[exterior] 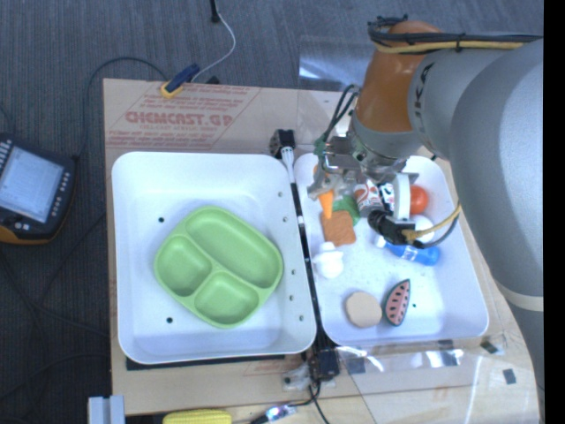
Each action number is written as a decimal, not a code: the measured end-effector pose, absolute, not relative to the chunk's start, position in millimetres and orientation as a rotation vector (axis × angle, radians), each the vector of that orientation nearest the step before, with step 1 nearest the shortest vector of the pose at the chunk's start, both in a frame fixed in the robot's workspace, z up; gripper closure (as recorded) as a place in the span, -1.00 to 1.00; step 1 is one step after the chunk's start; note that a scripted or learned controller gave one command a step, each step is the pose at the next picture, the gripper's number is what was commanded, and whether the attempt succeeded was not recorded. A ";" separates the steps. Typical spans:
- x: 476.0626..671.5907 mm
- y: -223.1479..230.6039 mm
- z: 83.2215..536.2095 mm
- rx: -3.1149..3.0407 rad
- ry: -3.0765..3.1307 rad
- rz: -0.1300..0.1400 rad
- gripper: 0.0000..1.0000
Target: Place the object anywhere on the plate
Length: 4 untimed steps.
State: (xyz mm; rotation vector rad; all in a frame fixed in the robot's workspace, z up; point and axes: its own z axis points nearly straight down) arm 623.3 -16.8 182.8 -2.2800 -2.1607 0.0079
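Observation:
A green plate (219,264) with three compartments lies in the left bin (141,175) with nothing on it. My gripper (333,182) hangs low over the far left part of the right bin (459,316). It is right above an orange carrot with a green top (327,204) and an orange-brown block (339,229). The wrist hides what lies directly beneath it. I see nothing lifted clear of the pile.
The right bin also holds a small white piece (328,262), a tan round piece (361,308), a watermelon slice (397,302), a blue item (417,254) and a red tomato (418,200). A handheld pendant (31,188) lies left of the bench.

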 end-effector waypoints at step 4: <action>566.9 142.9 213.0 -1.867 -2.525 -0.001 1.00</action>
